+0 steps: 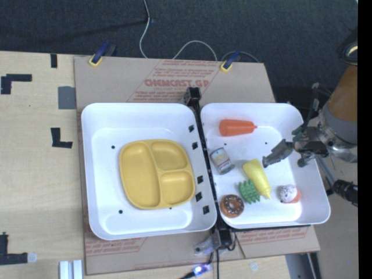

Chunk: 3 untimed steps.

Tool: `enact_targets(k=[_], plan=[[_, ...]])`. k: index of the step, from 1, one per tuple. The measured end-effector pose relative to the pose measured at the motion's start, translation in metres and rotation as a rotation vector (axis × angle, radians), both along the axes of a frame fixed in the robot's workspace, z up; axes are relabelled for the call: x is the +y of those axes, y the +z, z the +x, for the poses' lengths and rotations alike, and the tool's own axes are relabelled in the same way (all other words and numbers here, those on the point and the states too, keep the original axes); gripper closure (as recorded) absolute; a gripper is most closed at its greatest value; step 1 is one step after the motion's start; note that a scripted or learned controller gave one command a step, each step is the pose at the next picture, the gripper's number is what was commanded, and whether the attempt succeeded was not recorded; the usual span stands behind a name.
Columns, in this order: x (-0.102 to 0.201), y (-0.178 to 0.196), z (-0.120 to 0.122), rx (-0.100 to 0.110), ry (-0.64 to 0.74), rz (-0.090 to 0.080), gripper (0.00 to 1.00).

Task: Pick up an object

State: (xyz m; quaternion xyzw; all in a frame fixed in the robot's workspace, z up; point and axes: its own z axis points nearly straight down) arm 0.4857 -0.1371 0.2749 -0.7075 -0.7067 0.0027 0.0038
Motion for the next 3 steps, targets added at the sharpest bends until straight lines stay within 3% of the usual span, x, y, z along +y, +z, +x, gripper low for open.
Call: enact_targets(k=[1,3], plan=[[0.0,0.003,0.002,-0.008,0.002,-0.001,0.0],[0.006,-0.094,-0.002,-0.003,0.001,-0.001,0.0]])
